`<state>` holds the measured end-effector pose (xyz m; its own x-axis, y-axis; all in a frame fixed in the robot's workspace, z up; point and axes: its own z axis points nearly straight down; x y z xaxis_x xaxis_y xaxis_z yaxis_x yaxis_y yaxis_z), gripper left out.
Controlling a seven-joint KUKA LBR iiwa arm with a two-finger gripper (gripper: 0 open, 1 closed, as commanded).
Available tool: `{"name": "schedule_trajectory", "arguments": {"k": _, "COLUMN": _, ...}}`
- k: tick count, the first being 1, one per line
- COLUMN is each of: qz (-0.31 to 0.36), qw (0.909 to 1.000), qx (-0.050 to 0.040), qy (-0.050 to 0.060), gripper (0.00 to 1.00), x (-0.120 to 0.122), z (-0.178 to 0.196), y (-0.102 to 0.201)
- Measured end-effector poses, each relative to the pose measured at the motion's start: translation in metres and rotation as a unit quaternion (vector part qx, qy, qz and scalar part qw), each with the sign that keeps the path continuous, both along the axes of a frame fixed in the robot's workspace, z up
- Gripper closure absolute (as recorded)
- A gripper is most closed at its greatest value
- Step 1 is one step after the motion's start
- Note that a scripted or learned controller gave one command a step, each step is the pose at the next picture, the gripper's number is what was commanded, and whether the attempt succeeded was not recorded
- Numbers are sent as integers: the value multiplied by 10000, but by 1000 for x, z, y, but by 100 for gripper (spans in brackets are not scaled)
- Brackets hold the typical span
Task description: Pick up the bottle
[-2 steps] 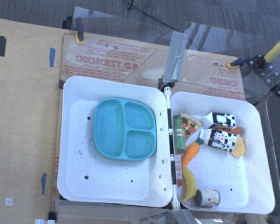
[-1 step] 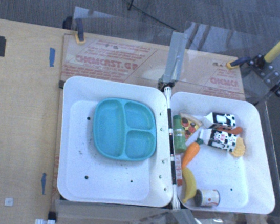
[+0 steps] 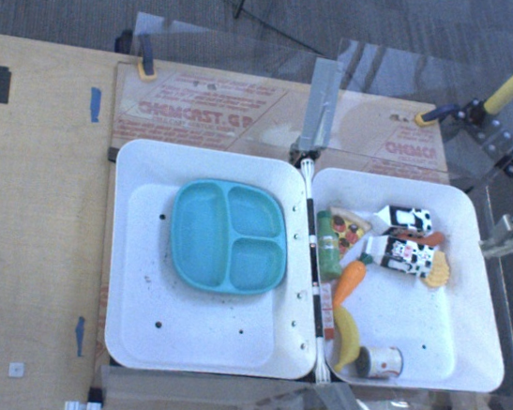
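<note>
Hovering at the right edge of the right bin (image 3: 470,305), the tool (image 3: 505,242) is too small and blurred to read, so I cannot tell whether it is open or closed. Green bottle (image 3: 329,245) lies flat along that bin's left wall, pizza slice (image 3: 350,229) against its right side, carrot (image 3: 350,281) just beside its near end. Judgement: cross above the cartons (image 3: 407,244), grip across the bottle's narrow width at mid-body; little room on the wall side.

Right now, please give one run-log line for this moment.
green plastic bottle: right white bin, left wall | turquoise divided plate: left bin | bottle: not picked
</note>
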<state>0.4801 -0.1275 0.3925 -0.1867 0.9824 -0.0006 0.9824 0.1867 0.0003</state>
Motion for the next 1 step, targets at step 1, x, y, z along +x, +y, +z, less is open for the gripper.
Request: {"name": "schedule_trajectory", "arguments": {"k": 1, "qz": 854, "qw": 9963, "qx": -10, "qy": -25, "gripper": 100, "x": 62, "z": 44, "y": 13}}
